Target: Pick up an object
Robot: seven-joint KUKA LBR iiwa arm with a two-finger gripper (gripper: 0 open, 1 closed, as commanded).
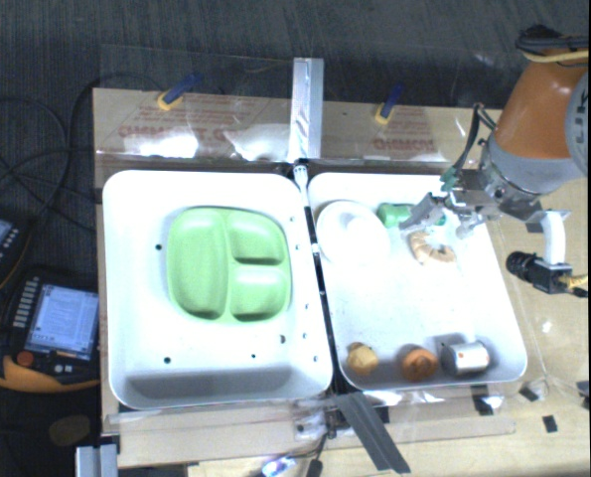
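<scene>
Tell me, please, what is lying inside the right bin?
In the right bin: a white bowl, a green thing, a pale ring, two brown lumps and a metal can. The gripper covers the green thing's right end.

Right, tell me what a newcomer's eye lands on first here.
The bright green divided plate in the left bin stands out first. Next comes the arm's orange band at upper right, with the gripper hanging above a small tan ring-shaped piece in the right bin.

Bright overhead light, bins (136,366) overexposed (detail washed out), slight softness throughout.
</scene>
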